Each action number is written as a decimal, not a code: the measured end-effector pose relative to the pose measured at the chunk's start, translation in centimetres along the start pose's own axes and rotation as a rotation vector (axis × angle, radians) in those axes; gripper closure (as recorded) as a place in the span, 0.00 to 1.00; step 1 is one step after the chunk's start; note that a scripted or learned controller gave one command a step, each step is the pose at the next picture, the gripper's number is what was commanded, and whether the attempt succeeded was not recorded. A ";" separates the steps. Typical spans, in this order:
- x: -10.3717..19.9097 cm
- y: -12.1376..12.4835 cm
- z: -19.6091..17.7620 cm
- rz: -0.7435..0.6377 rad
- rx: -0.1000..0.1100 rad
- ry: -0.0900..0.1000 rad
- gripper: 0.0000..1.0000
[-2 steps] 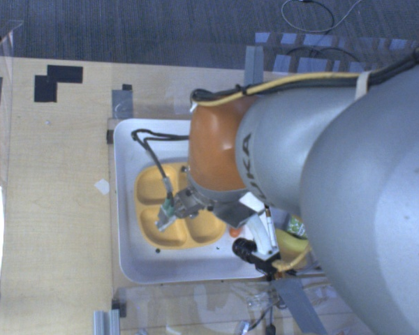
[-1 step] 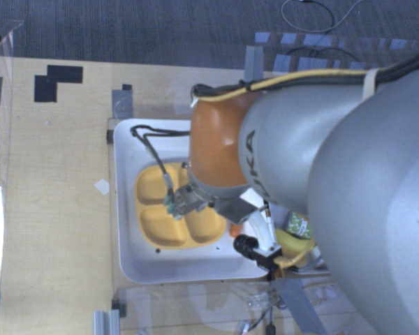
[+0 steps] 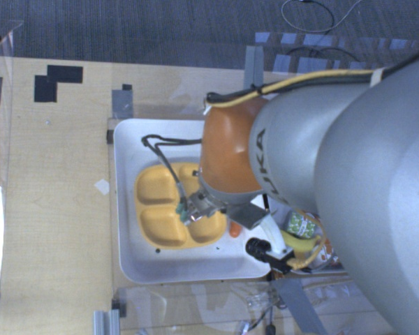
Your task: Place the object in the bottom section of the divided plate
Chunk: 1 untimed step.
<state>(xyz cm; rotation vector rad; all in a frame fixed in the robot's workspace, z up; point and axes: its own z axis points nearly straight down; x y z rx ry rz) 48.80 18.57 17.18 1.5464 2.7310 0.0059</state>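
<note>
- The grey arm (image 3: 349, 180) with its orange band (image 3: 227, 149) reached in from the right and covered most of the right side of the view.
- The jaws (image 3: 190, 213) hung low over the yellow divided plate (image 3: 157, 201), about where its dividing ridges met, at the right part of the plate.
- Something small and greenish sat at the tip of the jaws, but it was too small and blurred to name; whether the jaws were spread or closed on it could not be told.
- The divided plate lay in the left white bin (image 3: 129, 187), toward its middle.
- A small orange-red object (image 3: 234, 232) lay on the bin floor just right of the plate, under the wrist.
- In the right bin, partly hidden by the arm, lay a green-labelled item (image 3: 302, 225) and a yellow item (image 3: 300, 243).
- The bins sat on a pale wooden worktop (image 3: 49, 208).
</note>
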 end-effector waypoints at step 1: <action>0.0 0.0 0.0 0.000 0.000 0.000 0.00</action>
